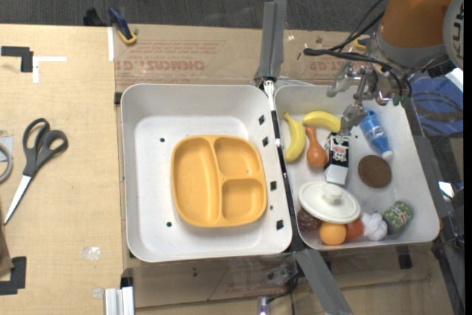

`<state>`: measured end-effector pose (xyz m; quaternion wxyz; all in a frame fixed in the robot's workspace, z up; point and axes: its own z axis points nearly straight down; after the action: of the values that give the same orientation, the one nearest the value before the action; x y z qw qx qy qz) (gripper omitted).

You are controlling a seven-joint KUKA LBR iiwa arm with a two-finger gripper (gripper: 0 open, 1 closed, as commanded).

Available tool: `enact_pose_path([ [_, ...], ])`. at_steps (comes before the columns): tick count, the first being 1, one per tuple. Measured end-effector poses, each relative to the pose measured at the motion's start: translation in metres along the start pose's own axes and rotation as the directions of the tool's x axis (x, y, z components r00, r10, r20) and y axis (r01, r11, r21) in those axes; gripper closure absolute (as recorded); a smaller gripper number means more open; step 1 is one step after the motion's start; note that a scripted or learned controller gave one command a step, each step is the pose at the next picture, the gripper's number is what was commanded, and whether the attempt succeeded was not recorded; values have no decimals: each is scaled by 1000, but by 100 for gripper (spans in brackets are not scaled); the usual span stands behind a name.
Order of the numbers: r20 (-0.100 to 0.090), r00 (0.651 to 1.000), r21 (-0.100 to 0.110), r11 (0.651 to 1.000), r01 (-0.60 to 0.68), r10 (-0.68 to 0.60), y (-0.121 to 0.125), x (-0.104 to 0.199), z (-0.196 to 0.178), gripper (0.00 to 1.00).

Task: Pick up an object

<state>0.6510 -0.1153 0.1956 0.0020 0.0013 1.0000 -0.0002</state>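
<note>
My gripper (352, 113) hangs over the back of the right bin (422, 181), just above and right of a yellow banana (322, 119) and left of a blue bottle (374, 133). Nothing shows held in it. Below it stand a black-and-white carton (338, 156) and an orange-brown pear-shaped piece (316, 151). A second banana (293, 139) lies along the bin's left wall. Farther forward sit a brown round object (375, 171), a white lidded bowl (330, 203), an orange (332, 234), a green can (398, 215) and a white crumpled item (375, 226).
The left bin (140, 158) holds a yellow divided plate (219, 179). Scissors (33, 155) lie on the wooden bench at far left. A grey divider bar (271, 40) rises between the bins at the back. Cables trail from the arm's wrist (420, 4) at upper right.
</note>
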Motion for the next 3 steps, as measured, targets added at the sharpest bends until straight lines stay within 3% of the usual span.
enact_pose_path([
  [1,0,1000,1,1000,0,0,14,17,102,0],
  [2,6,1000,3,1000,2,-2,14,15,92,100],
  [3,5,1000,2,1000,2,-2,14,15,92,0],
])
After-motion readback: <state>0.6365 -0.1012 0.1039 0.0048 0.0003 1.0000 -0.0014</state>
